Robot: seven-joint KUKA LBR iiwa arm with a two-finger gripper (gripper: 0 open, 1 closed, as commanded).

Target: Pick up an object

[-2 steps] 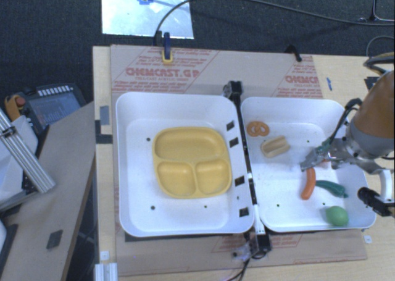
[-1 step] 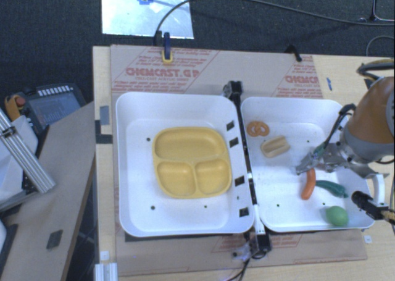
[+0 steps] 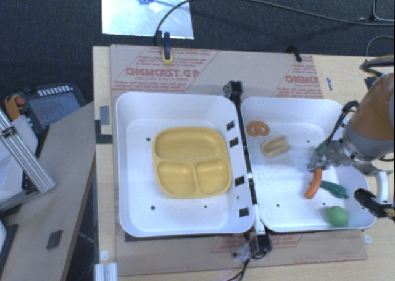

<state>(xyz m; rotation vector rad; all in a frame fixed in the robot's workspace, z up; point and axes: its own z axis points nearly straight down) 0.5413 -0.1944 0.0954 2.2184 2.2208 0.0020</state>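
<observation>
A pale wooden desk (image 3: 102,168) stands on dark carpet (image 3: 49,26), with printed cardboard (image 3: 210,70) spread over its top. A shiny metal plate (image 3: 145,2) lies on the carpet behind it, and black cables (image 3: 271,5) trail across the floor. At the left a tilted panel (image 3: 52,107) sits beside an aluminium rail (image 3: 24,156).

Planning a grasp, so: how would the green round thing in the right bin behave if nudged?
The green ball looks round and smooth, so it would probably roll. It sits near the right bin's front wall, which might stop it.
</observation>
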